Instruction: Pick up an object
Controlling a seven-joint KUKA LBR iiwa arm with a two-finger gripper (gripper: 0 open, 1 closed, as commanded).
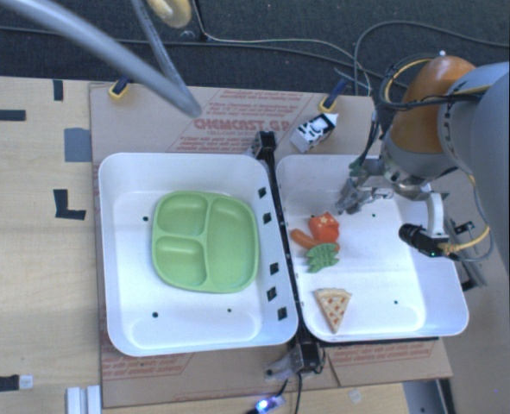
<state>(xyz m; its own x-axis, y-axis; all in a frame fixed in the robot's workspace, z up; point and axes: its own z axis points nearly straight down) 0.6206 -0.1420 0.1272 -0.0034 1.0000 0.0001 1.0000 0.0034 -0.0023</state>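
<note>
In the right bin (427,309) lie a red toy tomato (324,225), an orange carrot piece (303,238), a green leafy piece (322,256) and a pizza slice (332,306). My gripper (355,195) hangs over the bin's upper middle, just up and right of the red tomato. Nothing shows between its fingers. The grey arm with its orange band (423,102) comes in from the right.
The left bin (121,231) holds a green divided plate (205,241). A black divider (276,231) runs between the bins. A small black-and-white object (313,128) sits on the cardboard behind the right bin. Cables trail across the back.
</note>
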